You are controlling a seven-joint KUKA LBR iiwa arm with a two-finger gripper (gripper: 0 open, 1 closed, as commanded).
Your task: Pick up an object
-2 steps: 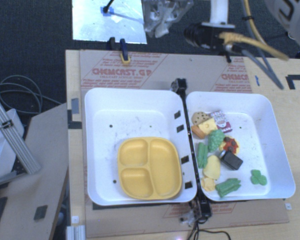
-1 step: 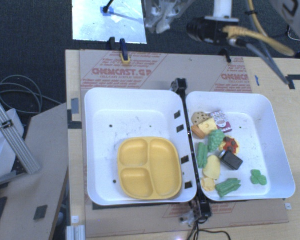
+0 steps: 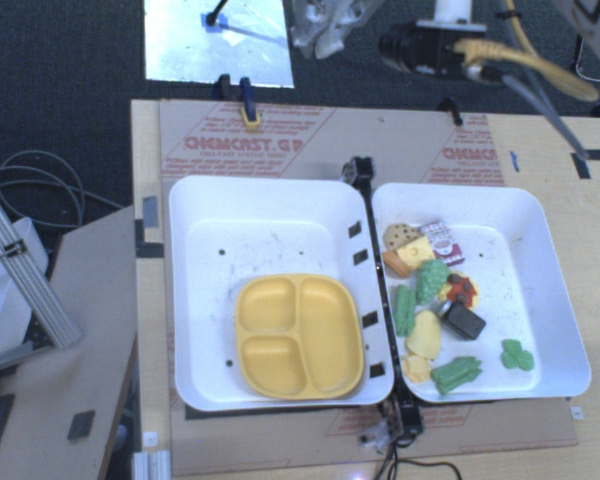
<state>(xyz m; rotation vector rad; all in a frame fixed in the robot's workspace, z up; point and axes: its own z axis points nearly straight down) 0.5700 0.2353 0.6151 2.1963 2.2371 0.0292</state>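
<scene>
Though the pincer's (image 3: 325,23) state cannot be told, green pod (image 3: 456,373), long axis left-right, slightly tilted.

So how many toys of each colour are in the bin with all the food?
Green: 4, first a leafy piece
Yellow: 3, first a pear shape
Brown: 1, a cookie
Red and white: 1, a packet
Red: 1, a piece
Black: 1, a block
Total: 11
</scene>
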